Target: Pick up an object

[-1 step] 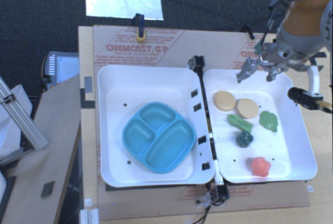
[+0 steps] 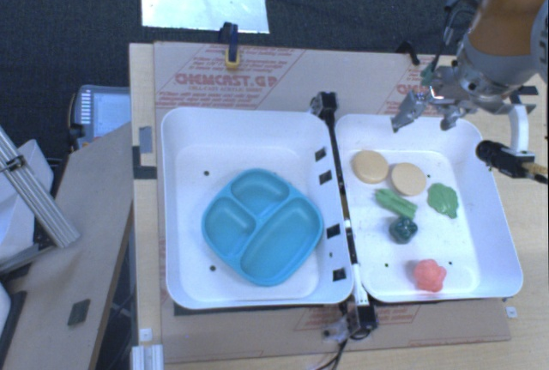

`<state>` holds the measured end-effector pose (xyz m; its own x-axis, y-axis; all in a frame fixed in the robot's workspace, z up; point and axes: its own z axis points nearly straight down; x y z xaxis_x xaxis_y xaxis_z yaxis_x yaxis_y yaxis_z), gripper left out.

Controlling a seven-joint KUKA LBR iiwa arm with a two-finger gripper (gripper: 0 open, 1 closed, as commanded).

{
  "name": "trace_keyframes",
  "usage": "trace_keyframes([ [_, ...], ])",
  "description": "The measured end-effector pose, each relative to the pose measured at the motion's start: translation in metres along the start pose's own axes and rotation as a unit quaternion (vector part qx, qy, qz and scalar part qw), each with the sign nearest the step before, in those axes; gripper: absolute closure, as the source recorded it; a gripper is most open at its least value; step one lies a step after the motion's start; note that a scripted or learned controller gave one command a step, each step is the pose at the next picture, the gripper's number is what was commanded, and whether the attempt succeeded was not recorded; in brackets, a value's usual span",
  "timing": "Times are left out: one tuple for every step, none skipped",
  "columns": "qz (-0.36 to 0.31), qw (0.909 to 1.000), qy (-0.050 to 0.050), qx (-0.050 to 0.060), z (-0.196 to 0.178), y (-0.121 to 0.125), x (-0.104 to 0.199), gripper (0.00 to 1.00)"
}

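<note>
Nothing is picked up yet: gripper [image 2: 426,112] hangs with fingers spread and bare over the right bin's [image 2: 497,269] far edge, while tan discs [image 2: 371,166], green pieces [image 2: 443,199] and pink lump [image 2: 429,275] lie inside.

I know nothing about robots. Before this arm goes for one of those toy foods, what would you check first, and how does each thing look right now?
1. Hand open: ok, its two fingers are spread with nothing between them.
2. Hand clear of the toys: ok, it hangs at the right bin's far rim.
3. Targets in that bin: ok, two tan discs, green pieces and a pink piece lie there.
4. Room around a target: ok for the pink piece, which lies apart; not ok for the discs, which lie close together.
5. Blue plate out of the way: ok, it sits in the left bin.
</note>
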<state>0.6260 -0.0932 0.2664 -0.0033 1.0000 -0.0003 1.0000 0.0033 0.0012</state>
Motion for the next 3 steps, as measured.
trace_keyframes([
  [0.001, 1.0, 0.0, 0.002, 0.061, -0.005, 0.003, 0.0],
  [0.0, 1.0, 0.0, 0.001, 0.119, -0.001, 0.01, 0.0],
  [0.001, 1.0, 0.0, 0.002, 0.181, -0.002, 0.007, 0.0],
])
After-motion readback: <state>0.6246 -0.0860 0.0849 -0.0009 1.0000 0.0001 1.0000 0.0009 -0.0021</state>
